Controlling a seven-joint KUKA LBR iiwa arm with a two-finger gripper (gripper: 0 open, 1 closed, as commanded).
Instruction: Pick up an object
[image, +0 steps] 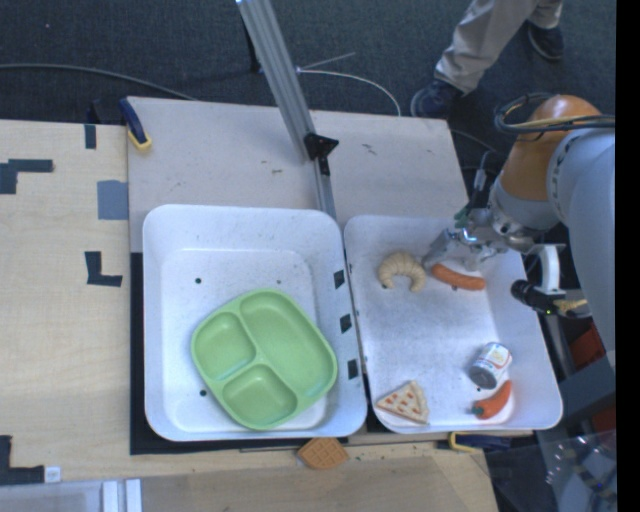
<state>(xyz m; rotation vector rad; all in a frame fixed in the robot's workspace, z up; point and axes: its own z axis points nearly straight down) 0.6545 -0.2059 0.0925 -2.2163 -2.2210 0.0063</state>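
Fingers of the gripper (447, 252) – can't tell if spread or pressed together; too small and blurred. Gripper sits low in the right bin (430, 345), upper part, just above a sausage (459, 277), which lies flat on the bin floor just beside the tips. Croissant (402, 269) just left of the sausage. Near front-right corner: a can (489, 363), a carrot (494, 401), and a sandwich wedge (403, 403) further left. Left bin (175, 240) holds a green tray (263, 356) w/ three compartments. A cookie (321, 453) lies on the bench below the bins.
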